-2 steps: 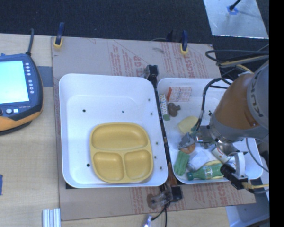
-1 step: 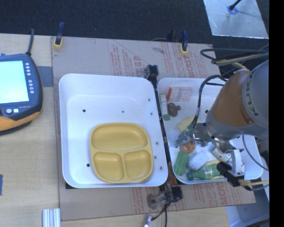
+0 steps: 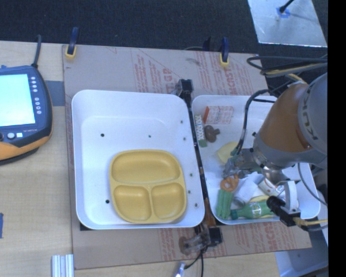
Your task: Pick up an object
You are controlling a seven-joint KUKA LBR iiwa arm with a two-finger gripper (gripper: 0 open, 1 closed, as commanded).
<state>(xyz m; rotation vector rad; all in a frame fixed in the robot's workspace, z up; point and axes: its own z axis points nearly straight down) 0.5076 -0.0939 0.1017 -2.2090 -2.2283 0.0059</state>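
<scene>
Arm: grey body with orange band (image 3: 282,126), reaching in from the right and hanging over the right bin (image 3: 207,105).
Gripper: its metal parts (image 3: 237,165) sit low amid the clutter in the middle of the right bin; whether it is wide or narrow cannot be told, and no item is seen held.
Task objects: all candidates lie in the right bin. An orange ring-shaped piece (image 3: 230,183) lies just below the gripper; a green bottle (image 3: 252,211) lies on its side along the near wall; a green flat piece (image 3: 224,202) stands beside it; a pale yellow item (image 3: 226,152) is just left of the gripper; a small brown object (image 3: 211,133) and a printed card (image 3: 220,115) lie toward the far end.
Left bin: white (image 3: 86,154), carrying a yellow divided tray (image 3: 147,184); well apart from the gripper.
Step in hand: judged to be the descent or closing phase of a pick.
Risk, multiple contact: items are packed touching one another; closing here could pinch two at once or push both aside.
Risk, slip: the rounded bottle could roll away from contact.
Risk, wall strike: the near wall and central divider are close; a sideways offset could hit them.
Risk, occlusion: the arm hides part of the bin, so a grasp cannot be confirmed.
</scene>
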